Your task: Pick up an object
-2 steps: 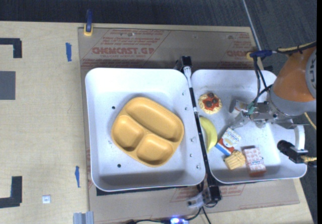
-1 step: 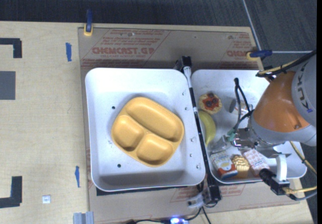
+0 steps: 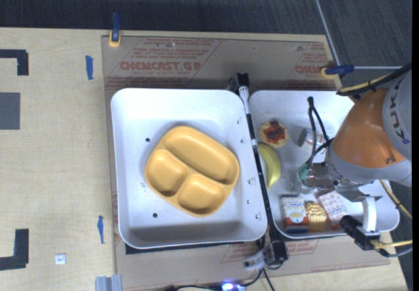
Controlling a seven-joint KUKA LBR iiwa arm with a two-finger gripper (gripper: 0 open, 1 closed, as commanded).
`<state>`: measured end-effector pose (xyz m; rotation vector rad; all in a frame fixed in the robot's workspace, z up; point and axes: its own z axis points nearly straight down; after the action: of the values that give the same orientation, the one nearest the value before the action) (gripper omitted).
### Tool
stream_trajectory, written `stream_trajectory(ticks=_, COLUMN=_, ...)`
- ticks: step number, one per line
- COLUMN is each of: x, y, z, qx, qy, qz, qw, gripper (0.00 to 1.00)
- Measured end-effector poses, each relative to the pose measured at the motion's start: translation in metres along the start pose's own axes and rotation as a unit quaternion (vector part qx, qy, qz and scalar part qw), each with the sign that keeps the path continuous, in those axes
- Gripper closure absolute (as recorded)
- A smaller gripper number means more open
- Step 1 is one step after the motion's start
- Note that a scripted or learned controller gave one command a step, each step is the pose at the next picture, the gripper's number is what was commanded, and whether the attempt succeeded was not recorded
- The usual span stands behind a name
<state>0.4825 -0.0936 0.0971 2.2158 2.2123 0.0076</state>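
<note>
Right bin (image 3: 288, 97), near edge: two small packets, one orange-labelled (image 3: 294, 211), one red-and-white (image 3: 332, 205). Left wall: banana (image 3: 270, 164); beyond it a round red-and-yellow item (image 3: 273, 133). Arm (image 3: 366, 136) over the bin's right side; claw (image 3: 316, 175) low near the packets, grip cannot be told. Left bin (image 3: 131, 152), centre: yellow three-compartment tray (image 3: 191, 169).

Yellow 3-compartment tray (image 3: 191, 170) in left bin (image 3: 131, 110), arm (image 3: 370, 136) over right bin (image 3: 288, 101)
</note>
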Motion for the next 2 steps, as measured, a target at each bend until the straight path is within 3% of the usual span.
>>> stream_trajectory(ticks=1, x=0.0836, y=-0.0013, z=-0.0882, qx=0.004, qy=0.002, qz=-0.002, qw=1.0, gripper=1.0)
stream_trajectory(ticks=2, x=0.0832, y=-0.0014, z=-0.0881, qx=0.004, qy=0.002, qz=-0.001, qw=1.0, gripper=0.0)
